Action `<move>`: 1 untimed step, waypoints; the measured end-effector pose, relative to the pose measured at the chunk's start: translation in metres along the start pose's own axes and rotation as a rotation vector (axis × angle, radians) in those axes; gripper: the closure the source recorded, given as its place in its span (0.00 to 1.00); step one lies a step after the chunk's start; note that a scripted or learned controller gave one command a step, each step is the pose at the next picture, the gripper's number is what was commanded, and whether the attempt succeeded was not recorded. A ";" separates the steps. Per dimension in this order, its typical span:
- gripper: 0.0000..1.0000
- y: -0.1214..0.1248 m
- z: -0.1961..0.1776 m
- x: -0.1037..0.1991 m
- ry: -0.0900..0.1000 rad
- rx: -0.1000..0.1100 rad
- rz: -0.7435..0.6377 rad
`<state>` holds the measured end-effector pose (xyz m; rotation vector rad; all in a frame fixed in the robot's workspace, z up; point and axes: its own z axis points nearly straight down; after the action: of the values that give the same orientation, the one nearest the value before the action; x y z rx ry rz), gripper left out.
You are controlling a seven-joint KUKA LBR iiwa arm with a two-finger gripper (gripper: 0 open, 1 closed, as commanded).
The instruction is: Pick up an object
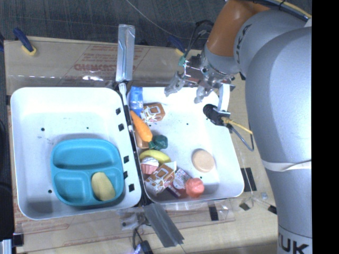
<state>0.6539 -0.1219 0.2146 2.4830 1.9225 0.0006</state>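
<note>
End effector (186,91) seen above back edge of right bin (233,165), fingers spread, nothing pinched between them. Carrot (141,127), banana (154,156), round tan disc (203,160), red fruit (195,187) and small cartons lie in right bin, mostly along left wall. Blue divided tray (79,163) sits in left bin (32,120), yellow potato-like item (103,186) held in its front compartment.

One fixed overhead view, slanted down on both white bins (21,142), arm (280,78) from the right
</note>
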 end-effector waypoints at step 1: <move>0.00 -0.091 0.118 0.009 0.000 0.003 -0.033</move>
<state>0.5682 -0.0903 0.0960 2.4532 1.9650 -0.0027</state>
